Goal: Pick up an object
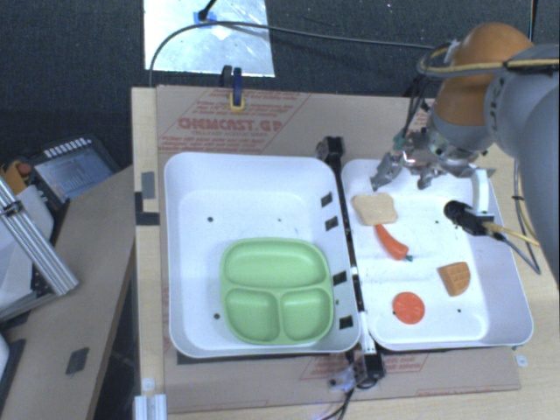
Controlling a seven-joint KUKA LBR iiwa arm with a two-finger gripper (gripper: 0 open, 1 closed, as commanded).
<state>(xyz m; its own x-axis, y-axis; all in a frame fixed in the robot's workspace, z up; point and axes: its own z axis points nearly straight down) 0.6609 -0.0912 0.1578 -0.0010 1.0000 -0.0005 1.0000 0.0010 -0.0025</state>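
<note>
In the right bin [512, 322], tomato [408, 307] nearest, then wedge [454, 277], carrot [393, 241] and bread [374, 208]. Gripper [405, 175] hovers beyond the bread, fingers spread, empty; descending there, it risks clipping the bin wall.

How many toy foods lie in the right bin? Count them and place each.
4. Bread slice at the far left, carrot just in front of it, orange wedge toward the right, red round piece nearest the front. The arm may hide more at the back.
</note>
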